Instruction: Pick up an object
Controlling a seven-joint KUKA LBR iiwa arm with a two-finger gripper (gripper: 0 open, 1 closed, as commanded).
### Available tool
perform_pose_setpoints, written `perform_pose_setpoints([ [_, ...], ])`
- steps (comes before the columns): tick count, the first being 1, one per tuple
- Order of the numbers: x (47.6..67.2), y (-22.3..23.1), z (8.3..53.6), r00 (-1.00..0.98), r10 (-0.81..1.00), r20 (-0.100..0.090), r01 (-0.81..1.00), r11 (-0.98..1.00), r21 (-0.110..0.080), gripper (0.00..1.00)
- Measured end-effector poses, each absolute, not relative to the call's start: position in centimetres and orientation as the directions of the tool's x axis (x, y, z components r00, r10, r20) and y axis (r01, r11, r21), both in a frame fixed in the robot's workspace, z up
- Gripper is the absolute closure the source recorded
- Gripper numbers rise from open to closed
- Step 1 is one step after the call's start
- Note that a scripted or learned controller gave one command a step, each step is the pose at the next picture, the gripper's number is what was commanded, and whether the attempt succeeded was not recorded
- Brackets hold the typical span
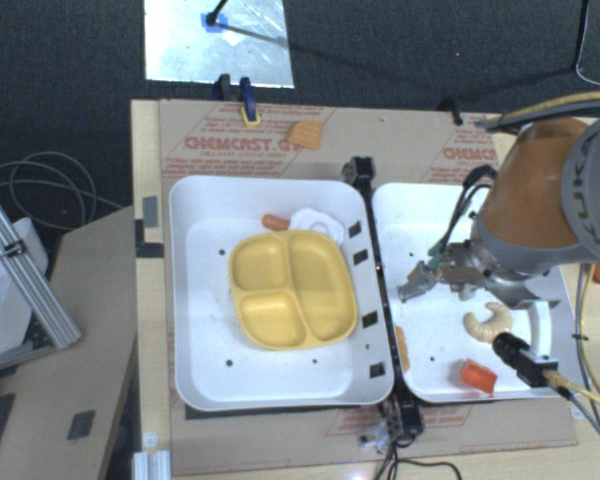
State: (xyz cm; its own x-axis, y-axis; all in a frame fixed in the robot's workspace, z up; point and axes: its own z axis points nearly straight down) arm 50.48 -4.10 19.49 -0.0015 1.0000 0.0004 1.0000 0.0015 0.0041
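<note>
Apparently mid-attempt, the grey robot arm with its orange band point(540, 198) reaches in from the right, and its gripper point(412, 288) hangs low over the middle of the shallow white bin on the right point(420, 218), angled toward that bin's left wall. Whether the claw is open or closed cannot be told from this angle, and no object is seen in its grasp, so the pick looks not yet made. Candidates lie close by in the same bin. A pale, curved, croissant-shaped piece point(488, 320) sits just to the right of the gripper and nearer the camera. A small orange block point(477, 374) rests by the near wall, and a slim tan sliver point(402, 348) lies against the left wall. The shallow white bin on the left point(205, 268) holds a yellow divided plastic plate point(292, 290) at its centre. Along the plate's far edge sit a small orange sausage-shaped piece point(275, 222) and a white ring-like piece point(317, 224), all well apart from the gripper. A tan square wafer point(305, 133) lies outside both bins on the far cardboard. By this view, the whole task is left to do: closing on one item and lifting it clear of the bin floor.
</note>
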Motion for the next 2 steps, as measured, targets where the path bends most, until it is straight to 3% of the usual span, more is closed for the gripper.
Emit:
perform_pose_setpoints([
  [1, 48.6, 4.8, 18.4, -0.012, 1.000, 0.005, 1.000, 0.012, -0.001, 0.00],
  [2, 48.9, 4.0, 31.8, -0.005, 1.000, 0.002, 1.000, 0.005, 0.017, 0.00],
])
